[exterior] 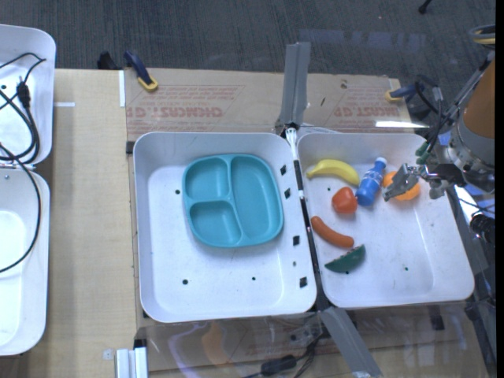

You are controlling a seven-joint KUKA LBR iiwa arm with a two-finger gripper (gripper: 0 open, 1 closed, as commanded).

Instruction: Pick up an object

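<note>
The orange fruit (407, 193) (likely light, smooth, rounded) is being straddled by the gripper (400, 183), spread apart; its widest middle is being favoured.

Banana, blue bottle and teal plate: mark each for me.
banana (334, 168), camera view, middle of its curve
blue bottle (370, 184), camera view, its body
teal plate (191, 211), camera view, left rim
</note>
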